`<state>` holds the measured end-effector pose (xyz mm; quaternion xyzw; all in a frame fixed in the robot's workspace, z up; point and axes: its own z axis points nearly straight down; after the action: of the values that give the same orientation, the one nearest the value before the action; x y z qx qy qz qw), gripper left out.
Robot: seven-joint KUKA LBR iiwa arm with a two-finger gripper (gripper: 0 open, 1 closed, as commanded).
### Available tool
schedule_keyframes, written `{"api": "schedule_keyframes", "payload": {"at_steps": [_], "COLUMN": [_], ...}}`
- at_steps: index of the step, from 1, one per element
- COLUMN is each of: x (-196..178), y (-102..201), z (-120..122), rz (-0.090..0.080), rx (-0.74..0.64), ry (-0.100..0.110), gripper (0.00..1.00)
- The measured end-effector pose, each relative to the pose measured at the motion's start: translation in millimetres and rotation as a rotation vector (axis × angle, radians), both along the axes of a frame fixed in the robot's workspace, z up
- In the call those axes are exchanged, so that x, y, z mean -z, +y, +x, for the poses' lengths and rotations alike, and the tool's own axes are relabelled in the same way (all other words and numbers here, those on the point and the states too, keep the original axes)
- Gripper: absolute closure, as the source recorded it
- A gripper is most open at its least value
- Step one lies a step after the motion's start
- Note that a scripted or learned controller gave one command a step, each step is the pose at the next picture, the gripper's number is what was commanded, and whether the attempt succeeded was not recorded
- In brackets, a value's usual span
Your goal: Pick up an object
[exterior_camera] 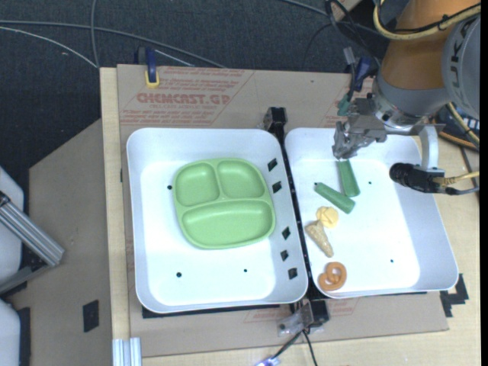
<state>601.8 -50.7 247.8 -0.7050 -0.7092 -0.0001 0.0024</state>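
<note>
Fingers at green stick's top end

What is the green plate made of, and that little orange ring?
The green divided plate looks like moulded plastic: one even matte colour, rounded ridges. The orange ring, pretzel-like, seems to be plastic toy food, with a smooth, slightly glossy look, though it is too small to be sure.

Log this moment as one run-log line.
stage: at pick | tool: over right bin, at upper end of green stick | lifted: not evident | left bin: green divided plate
</note>
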Motion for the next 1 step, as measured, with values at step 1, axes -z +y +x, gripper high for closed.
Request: {"api": "schedule_keyframes", "payload": {"at_steps": [1], "x": [13.3], "y": [44.2], "z": [-7.6], "rz": [-0.001], "rx": [0.002], "ry": [0.001], "gripper": [1.00]}}
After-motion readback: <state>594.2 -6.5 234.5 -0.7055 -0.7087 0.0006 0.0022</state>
